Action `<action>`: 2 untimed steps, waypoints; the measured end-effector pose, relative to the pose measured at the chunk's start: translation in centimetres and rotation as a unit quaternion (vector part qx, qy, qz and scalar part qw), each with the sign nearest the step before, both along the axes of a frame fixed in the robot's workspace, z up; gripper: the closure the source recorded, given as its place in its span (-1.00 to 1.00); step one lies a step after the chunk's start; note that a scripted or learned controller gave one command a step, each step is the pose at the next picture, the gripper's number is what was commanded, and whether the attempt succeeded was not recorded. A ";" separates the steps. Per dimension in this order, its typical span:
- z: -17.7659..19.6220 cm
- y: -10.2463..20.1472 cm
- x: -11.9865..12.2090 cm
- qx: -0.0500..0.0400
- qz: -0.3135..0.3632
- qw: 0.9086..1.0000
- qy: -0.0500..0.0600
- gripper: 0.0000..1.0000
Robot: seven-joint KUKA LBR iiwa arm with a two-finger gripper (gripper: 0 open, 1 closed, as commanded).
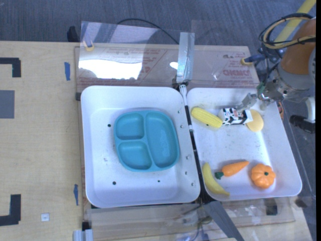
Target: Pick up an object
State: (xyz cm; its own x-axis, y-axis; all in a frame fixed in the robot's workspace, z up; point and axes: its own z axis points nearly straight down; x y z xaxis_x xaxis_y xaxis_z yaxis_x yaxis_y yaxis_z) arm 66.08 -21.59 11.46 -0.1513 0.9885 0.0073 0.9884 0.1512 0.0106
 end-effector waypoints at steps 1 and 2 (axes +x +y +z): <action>6.6 3.3 0.2 -0.006 -0.004 1.000 -0.001 -1.00; 6.0 3.2 -0.1 -0.005 -0.005 1.000 0.004 -1.00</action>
State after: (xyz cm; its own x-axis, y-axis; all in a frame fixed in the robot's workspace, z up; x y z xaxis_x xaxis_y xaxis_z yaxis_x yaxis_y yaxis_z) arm 66.01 -18.42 17.50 -0.1421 0.9898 -0.0013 0.9898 0.1421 0.0011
